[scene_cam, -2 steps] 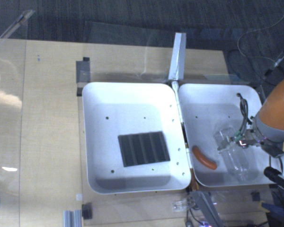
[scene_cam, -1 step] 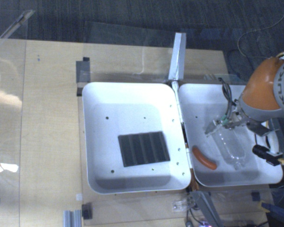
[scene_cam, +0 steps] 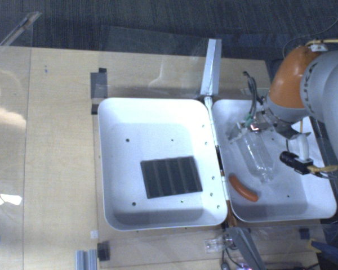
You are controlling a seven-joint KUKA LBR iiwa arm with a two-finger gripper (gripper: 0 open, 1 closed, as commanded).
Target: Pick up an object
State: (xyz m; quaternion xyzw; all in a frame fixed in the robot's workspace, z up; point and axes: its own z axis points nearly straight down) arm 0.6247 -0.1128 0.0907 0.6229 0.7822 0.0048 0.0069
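Right bin (scene_cam: 312,204), front-left corner: an orange-red sausage (scene_cam: 243,188) lay at a slant, close to the left wall.

Left bin (scene_cam: 124,151): one dark ribbed slab (scene_cam: 170,176) lay flat, right of centre and toward the front edge, clear of the walls.

Right bin, middle: a clear vessel (scene_cam: 258,157) lay on its side, long axis running front to back, well apart from the sausage. Its outline was faint against the white floor and the exact shape was hard to read.

Right bin, toward the back-left: the gripper (scene_cam: 253,125) sat over the far end of the clear vessel, with the arm (scene_cam: 304,89) reaching in over the right wall. Could not tell how far open the gripper was, nor whether it touched the vessel; nothing was visibly held.

Both bins stood side by side on the tabletop (scene_cam: 56,151), walls touching.

Judgement: the step in hand was the approach or descent onto a target, most likely the clear vessel. No lift had been made.

Next move, as judged: line up across the vessel's narrow width, descend to the bin floor, close, then rise. The risk is that a smooth, round body could roll or slip out.
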